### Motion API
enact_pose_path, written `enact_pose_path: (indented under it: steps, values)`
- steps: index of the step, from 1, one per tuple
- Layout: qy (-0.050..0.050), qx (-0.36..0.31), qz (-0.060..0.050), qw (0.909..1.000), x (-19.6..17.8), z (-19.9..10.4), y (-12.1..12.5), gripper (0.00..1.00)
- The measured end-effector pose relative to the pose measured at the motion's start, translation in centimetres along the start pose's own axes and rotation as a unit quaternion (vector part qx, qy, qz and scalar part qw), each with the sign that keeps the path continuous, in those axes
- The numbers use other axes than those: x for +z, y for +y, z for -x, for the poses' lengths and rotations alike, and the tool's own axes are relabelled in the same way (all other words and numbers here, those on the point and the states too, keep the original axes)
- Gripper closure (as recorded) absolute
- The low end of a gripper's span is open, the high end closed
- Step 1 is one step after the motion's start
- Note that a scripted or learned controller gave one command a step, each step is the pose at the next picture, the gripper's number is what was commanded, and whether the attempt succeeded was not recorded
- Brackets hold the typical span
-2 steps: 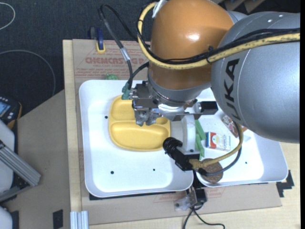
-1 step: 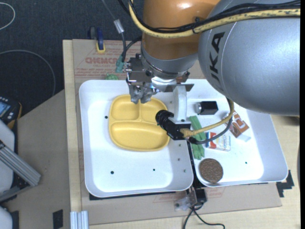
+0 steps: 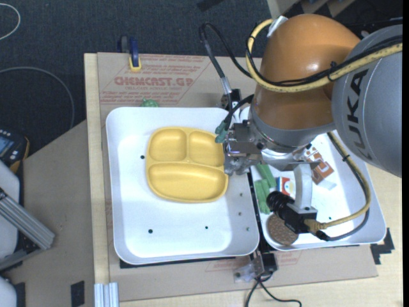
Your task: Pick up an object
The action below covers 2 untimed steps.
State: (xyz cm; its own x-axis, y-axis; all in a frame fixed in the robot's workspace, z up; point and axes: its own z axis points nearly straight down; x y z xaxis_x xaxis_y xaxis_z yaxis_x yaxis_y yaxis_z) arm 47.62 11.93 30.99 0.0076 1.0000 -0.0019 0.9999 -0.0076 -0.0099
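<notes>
Right now the grey KUKA arm w/ orange band point(image 3: 307, 50) reaches in from the right and hangs over the seam btwn the two shallow white bins, its bulk covering most of the right bin point(image 3: 358, 190). The two-finger gripper point(image 3: 234, 152) sits at the arm's left end, just beside the right edge of the yellow plastic divided plate point(image 3: 185, 164). Can't tell how the tool stands, since the wrist and cables crowd it, and nothing is seen held.

The plate lies flat in the left bin point(image 3: 128, 190), toward its far-right part, 3 compartments up: two small ones on the far side, one large on the near side. Rest of that bin floor is bare white w/ a few small dark dots.

In the right bin, partly hidden under the arm: a green stick-like item point(image 3: 263, 190) along the left wall, a round brown disc point(image 3: 280, 230) at the near-left corner, a small red-and-white card-like item point(image 3: 285, 187) btwn them, and a brown-and-white boxy item point(image 3: 321, 169) farther right. A black cable w/ yellow hose point(image 3: 339, 217) loops over that bin.

Bins rest on a brown board printed w/ red lettering point(image 3: 153, 75); a blue-and-yellow clamp point(image 3: 133, 51) sits at its far-left edge.
</notes>
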Motion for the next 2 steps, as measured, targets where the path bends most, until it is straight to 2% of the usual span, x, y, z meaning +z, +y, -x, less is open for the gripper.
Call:
enact_pose_path:
  steps: [1, 2]
  values:
    - [0.002, -0.004, 0.012, 0.9999, -10.5, 1.99, 0.32, 1.0]
    - [0.001, -0.004, 0.007, 1.0, -10.94, 1.8, 0.29, 1.0]
